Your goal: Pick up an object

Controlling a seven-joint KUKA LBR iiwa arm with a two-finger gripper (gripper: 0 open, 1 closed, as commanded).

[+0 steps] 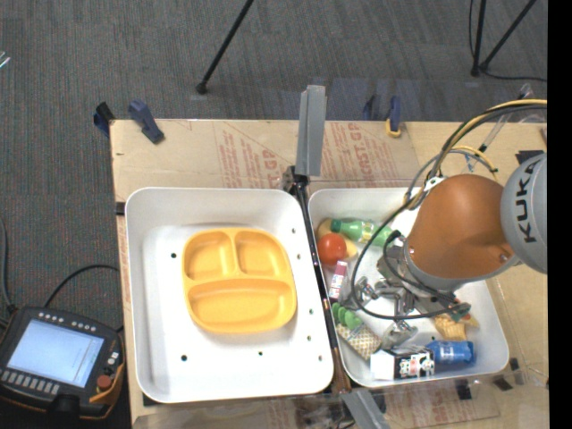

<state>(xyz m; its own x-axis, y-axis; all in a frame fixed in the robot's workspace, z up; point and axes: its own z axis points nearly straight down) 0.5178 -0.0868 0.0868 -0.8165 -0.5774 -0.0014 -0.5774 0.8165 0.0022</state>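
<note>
Arm: we see the grey arm reaching in from 3 o'clock, its orange band hanging over the middle of the right bin.
Gripper: we place the gripper below the orange band, low over the clutter in the right bin, with black cables looping around it.
Jaws: we cannot tell how they stand, since the wrist and cables cover them; we see nothing plainly between them.
Left bin: we see the left bin holding a yellow plate with three compartments, lying flat near the bin's centre.
Right bin contents: we count several small things crowded together.
Tomato: we see a red tomato at 9 o'clock from the orange band, close to the bin's left wall.
Green bottle: we see a green bottle lying on its side at 1 o'clock from the tomato, just beside it.
Pink tube: a small pink tube sits at 6 o'clock from the tomato.
Blue bottle: we see a blue bottle lying on its side near the bin's front wall, at 5 o'clock from the gripper.
Carton: a white carton with dark markings lies just beside the blue bottle, at its 9 o'clock.
Wafer: a checked tan wafer lies at 7 o'clock from the gripper.
Bench: we see the cardboard-covered bench under both bins.
Pendant: a control pendant lies on the floor at 9 o'clock from the left bin.
</note>
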